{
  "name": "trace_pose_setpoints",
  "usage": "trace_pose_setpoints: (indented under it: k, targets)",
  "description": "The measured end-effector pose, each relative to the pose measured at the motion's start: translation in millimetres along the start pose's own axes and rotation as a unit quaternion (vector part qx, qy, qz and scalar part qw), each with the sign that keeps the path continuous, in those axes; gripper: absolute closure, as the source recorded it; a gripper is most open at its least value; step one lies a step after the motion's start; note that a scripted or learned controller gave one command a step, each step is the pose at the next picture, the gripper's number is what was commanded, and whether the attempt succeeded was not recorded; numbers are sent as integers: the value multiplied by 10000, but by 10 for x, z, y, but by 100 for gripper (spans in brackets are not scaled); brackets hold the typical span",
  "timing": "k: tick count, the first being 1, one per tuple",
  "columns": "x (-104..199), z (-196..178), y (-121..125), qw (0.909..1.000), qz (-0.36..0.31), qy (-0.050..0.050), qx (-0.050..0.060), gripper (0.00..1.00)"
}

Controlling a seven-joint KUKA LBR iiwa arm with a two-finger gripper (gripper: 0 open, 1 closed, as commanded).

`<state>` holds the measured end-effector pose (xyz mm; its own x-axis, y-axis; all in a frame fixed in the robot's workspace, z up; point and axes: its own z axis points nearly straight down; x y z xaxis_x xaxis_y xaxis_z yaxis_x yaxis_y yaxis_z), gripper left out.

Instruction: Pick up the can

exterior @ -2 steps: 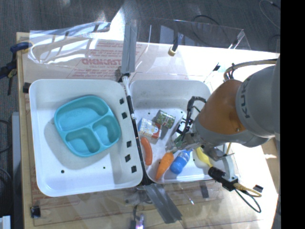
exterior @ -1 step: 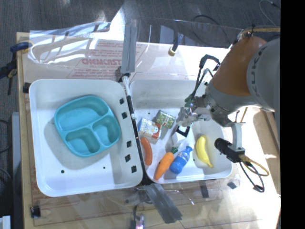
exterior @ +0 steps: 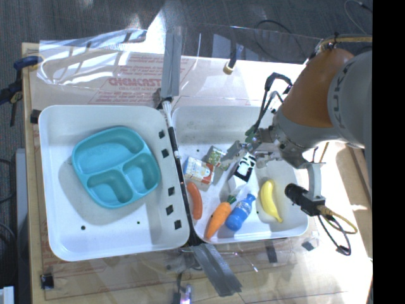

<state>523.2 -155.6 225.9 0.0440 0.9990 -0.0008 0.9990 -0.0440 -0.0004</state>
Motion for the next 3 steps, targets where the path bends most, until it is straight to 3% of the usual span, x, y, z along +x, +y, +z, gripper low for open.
trace_pose_setpoints:
  k: [1,2,3]
  targets:
    - [-398,1093,8,9976,-686,-33,-98,0]
    - [-550,1193,306,9980,-616,-37,-113,0]
    - [-572,1030,354,9978,-634,-88,-194,100]
